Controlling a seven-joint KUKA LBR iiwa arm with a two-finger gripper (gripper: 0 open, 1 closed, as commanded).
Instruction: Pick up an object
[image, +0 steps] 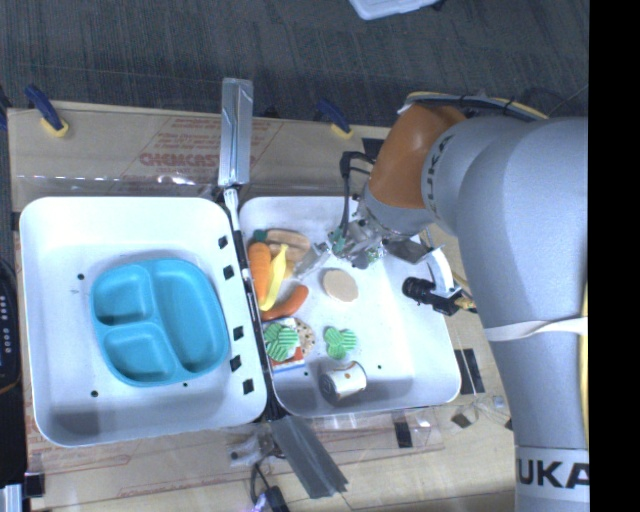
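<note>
Grey arm (520, 260) bulks nearest the camera, filling the right side, orange band (405, 165) above the wrist. It reaches over the right bin (425, 355), white and shallow. Left bin (50, 300) sits beside it, touching along the middle divide, and holds a blue three-compartment tray (158, 320) lying flat near its centre. Both bins rest on the desk (120, 140).

Gripper (352, 246) hangs low over the upper middle of the right bin, just above a round tan disc (341, 287); cannot tell if it is open or closed, nothing visibly between it.

Objects cluster along the right bin's left wall: orange carrot-like piece (261, 270), yellow piece (277, 270) beside it, tan roll (286, 239) above, orange-red piece (289, 299) below. Lower down: green-and-white striped item (283, 340), green item (340, 342) near it, and a metal cylinder (343, 380) on its side near the front wall.
</note>
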